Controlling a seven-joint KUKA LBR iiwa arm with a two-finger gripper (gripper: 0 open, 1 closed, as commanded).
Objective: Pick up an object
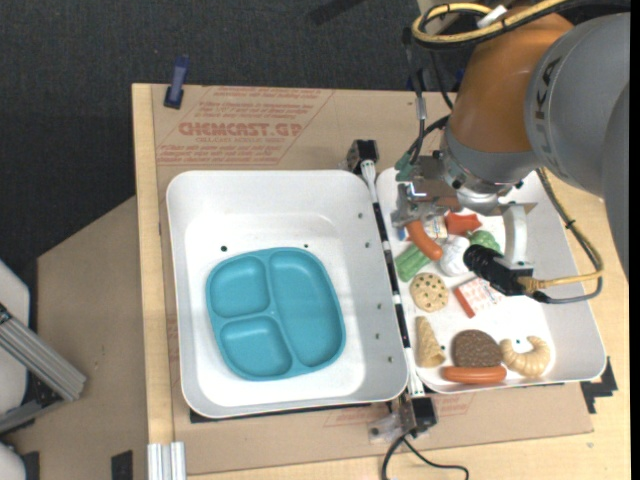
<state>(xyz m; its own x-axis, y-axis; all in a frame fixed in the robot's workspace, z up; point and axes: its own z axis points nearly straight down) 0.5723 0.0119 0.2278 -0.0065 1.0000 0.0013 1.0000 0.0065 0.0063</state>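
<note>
A blue clip (pixel 177 81) lies at the far left corner of the tabletop (pixel 150 228), beside red lettering printed on the board. The left bin (pixel 200 193) holds a teal divided plate (pixel 276 311) with three compartments, lying toward the near side of the bin.

Just right of the seam between the bins, the right bin (pixel 590 343) holds a scatter of toy food. A green piece (pixel 411 262) lies near the divider, an orange carrot-like stick (pixel 424 240) just above it and a round chocolate-chip cookie (pixel 429 290) just below. Nearer the front rim lie a tan wedge (pixel 428 341), a brown round patty (pixel 475 348), a red sausage (pixel 473 374) and a curled pale croissant (pixel 529 356). A small red and white packet (pixel 477 294) sits between the cookie and a black cable end.

The arm (pixel 540 78) reaches in from the right and hangs over the far part of this bin. Its tool (pixel 432 200) is low among the carrot-like stick and other small pieces; whether its fingers are apart or together cannot be told, and nothing is seen held between them.
</note>
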